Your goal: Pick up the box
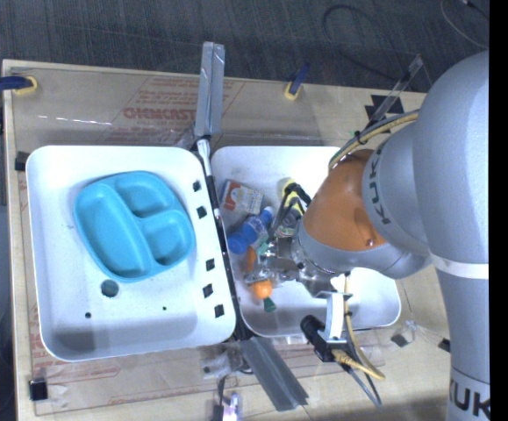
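I saw the arm (pixel 394 200) reaching from the right into the right bin (pixel 376 310), with its orange band above the clutter. The gripper (pixel 275 257) was low among the small things there, and I could not tell its state. The box (pixel 239 198), white with a red part, lay at the upper left of this bin, near the divider, beside a blue bottle (pixel 249 233). In the left bin (pixel 52 323) rested a blue divided tray (pixel 135 222).
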Controlling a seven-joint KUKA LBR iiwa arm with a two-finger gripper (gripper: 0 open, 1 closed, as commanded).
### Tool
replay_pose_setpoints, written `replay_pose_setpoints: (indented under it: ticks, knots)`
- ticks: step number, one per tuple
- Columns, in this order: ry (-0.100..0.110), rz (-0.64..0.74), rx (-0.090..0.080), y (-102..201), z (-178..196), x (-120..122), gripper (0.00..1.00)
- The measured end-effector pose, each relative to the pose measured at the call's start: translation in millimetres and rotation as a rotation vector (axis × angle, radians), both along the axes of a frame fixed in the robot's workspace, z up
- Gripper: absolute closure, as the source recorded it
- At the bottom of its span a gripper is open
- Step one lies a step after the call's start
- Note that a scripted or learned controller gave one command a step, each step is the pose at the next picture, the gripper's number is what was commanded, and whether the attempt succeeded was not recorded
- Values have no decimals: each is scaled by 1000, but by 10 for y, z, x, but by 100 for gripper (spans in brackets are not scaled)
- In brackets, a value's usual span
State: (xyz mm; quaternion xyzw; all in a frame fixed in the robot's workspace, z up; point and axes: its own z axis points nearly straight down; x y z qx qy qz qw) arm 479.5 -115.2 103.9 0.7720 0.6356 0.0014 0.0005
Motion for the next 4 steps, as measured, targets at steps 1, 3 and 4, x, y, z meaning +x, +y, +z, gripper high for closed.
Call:
replay_pose_setpoints:
  ticks: [1, 3, 4]
  knots:
    - [5, 158, 0, 741, 1084, -27, 100]
    - [9, 562, -1, 2230, 550, -44, 100]
    - [8, 562, -1, 2228, 551, -43, 0]
